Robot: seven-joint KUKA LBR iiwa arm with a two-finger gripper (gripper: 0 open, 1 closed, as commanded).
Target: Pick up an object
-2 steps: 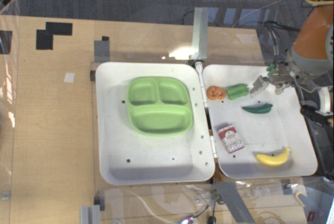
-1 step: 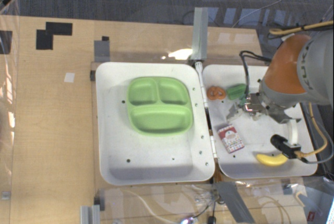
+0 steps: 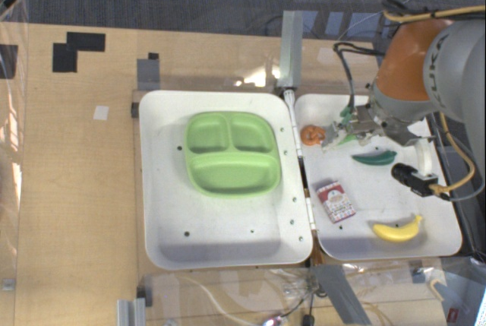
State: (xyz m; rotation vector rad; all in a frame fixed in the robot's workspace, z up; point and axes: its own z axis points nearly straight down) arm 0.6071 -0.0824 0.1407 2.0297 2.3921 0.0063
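Banana [image 3: 396, 230], nearest, is lying in the right bin [image 3: 448, 245] untouched beside the card box [image 3: 335, 201], while the tool [image 3: 338, 133], finger state indiscernible, is hovering by the orange fruit [image 3: 311, 135]; nothing lifted yet.

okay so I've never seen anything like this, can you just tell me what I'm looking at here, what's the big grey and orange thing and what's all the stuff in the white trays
The grey and orange thing is a robot arm, reaching in from the right. The camera is fixed above the bench, looking down at a slant. At the arm's end is a gripper, a two-finger claw for picking things up; I can't tell whether it is open or shut, and nothing is visibly held.

Two shallow white trays sit side by side on the wooden bench. The left tray holds a green divided plate. The right tray holds a small orange object right beside the gripper, a dark green pepper-shaped item, a small red and white box and a banana.
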